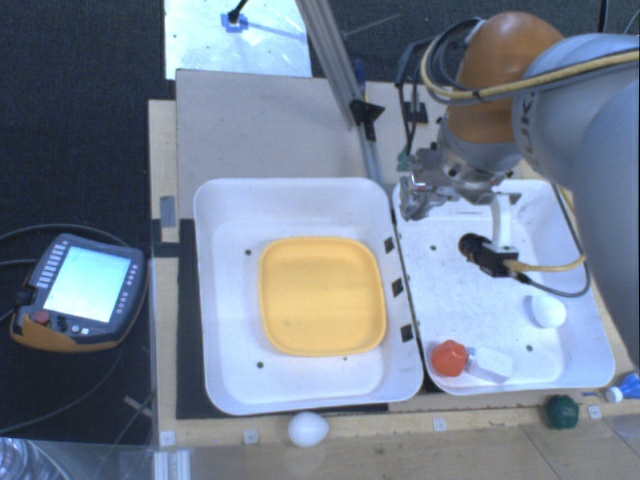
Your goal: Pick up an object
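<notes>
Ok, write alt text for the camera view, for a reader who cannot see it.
A grey robot arm reaches from the right over the right bin, its gripper near that bin's upper left corner. That bin holds an orange object and a white egg-shaped object; the left bin holds a yellow plate.

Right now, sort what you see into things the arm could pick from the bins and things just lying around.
For the job:
yellow plate in the left bin
orange-capped bottle and white egg-shaped thing in the right bin

Lying about:
control pad
white egg and green ball outside the bins
</notes>
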### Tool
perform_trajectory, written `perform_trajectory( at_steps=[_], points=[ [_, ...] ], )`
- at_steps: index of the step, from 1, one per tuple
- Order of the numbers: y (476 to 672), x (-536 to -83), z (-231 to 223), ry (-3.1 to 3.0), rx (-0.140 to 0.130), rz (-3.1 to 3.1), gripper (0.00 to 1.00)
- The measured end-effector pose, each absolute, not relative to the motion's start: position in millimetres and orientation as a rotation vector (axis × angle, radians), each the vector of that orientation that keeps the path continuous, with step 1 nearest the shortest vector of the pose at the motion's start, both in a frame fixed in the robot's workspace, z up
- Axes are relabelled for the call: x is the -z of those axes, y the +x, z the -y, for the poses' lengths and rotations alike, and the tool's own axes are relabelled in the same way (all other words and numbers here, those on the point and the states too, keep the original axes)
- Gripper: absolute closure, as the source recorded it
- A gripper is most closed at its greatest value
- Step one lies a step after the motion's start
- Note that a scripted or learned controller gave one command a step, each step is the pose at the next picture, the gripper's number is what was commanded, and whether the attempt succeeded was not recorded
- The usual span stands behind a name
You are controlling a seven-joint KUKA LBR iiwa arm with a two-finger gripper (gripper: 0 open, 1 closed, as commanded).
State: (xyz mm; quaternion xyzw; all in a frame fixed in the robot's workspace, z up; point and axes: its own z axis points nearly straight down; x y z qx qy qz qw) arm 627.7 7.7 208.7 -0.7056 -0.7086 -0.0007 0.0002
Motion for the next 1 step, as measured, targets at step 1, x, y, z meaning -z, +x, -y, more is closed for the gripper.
perform_trajectory(
  at_steps=[1],
  points=[
    [616.5, -225.6, -62.8, -2.216, 0.004, 2.226, 1.0]
  ],
)
